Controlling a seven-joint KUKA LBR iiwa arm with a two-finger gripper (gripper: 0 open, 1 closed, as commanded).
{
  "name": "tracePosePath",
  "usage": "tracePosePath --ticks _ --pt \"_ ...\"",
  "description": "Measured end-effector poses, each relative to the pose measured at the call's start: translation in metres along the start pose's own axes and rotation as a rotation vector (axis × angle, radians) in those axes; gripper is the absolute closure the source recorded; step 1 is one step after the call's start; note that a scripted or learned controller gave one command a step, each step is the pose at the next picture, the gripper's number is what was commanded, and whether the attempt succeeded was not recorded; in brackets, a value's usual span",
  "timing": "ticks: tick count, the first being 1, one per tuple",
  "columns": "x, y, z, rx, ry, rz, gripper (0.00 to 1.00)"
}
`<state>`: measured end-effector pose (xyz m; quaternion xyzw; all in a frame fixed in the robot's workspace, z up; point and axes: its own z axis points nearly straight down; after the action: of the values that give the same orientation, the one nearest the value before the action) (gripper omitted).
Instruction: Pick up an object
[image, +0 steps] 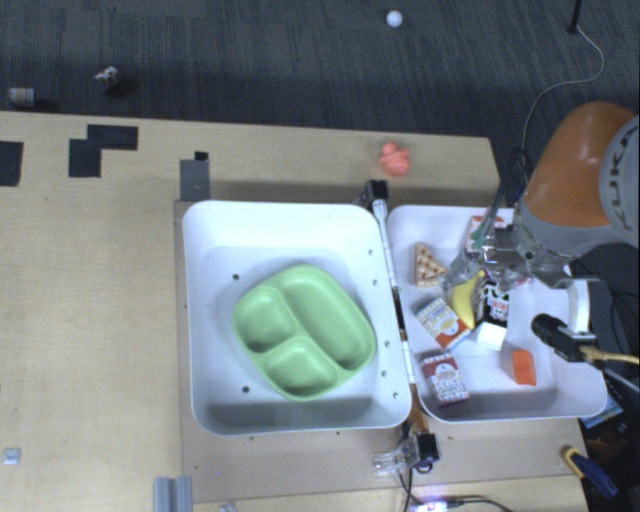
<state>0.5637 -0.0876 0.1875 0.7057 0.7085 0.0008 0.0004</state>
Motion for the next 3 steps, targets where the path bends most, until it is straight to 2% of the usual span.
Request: tracePosePath --ticks 1,2,3 --pt "-0.016 0.029 0.079 -0.004 -0.001 0.002 0.0" --pt "-0.015 0.03 0.069 -0.007 -0.001 0.0 1.0" --pt "-0.015 0.03 0.069 -0.006 0.0 0.0 0.0"
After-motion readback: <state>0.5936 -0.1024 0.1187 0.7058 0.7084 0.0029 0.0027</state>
